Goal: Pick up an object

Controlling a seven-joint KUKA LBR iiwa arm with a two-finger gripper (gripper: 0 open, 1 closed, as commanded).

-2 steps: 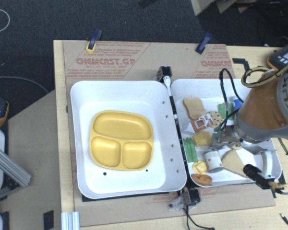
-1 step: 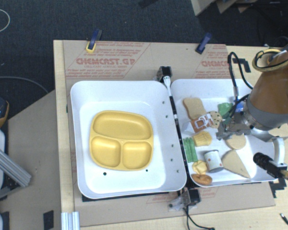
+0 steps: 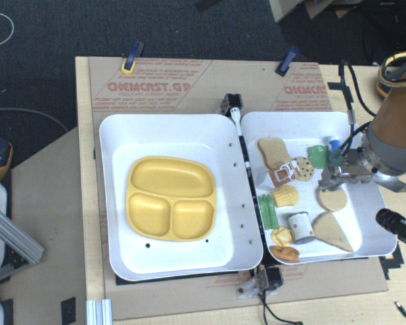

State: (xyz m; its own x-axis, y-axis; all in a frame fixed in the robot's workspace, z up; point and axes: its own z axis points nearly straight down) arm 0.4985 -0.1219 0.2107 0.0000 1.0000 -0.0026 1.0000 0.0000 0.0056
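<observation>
The claw (image 3: 333, 179) is hanging low in the right bin (image 3: 365, 246), seemingly lining up on the round tan disc (image 3: 332, 200); I cannot tell its state.

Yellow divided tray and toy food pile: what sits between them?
In the camera view, the bins' two adjoining white rims separate the yellow tray from the toy food.

Left white bin (image 3: 115, 181) holds a yellow three-compartment plate (image 3: 170, 196), roughly centered. Both bins sit on a brown board printed "CHEMCAST" (image 3: 189, 80). Two blue clamps on the board's far edge (image 3: 130, 57) (image 3: 286, 60). Dark carpet floor (image 3: 68, 19) beyond. Black cable (image 3: 277, 311) at the near edge.
</observation>
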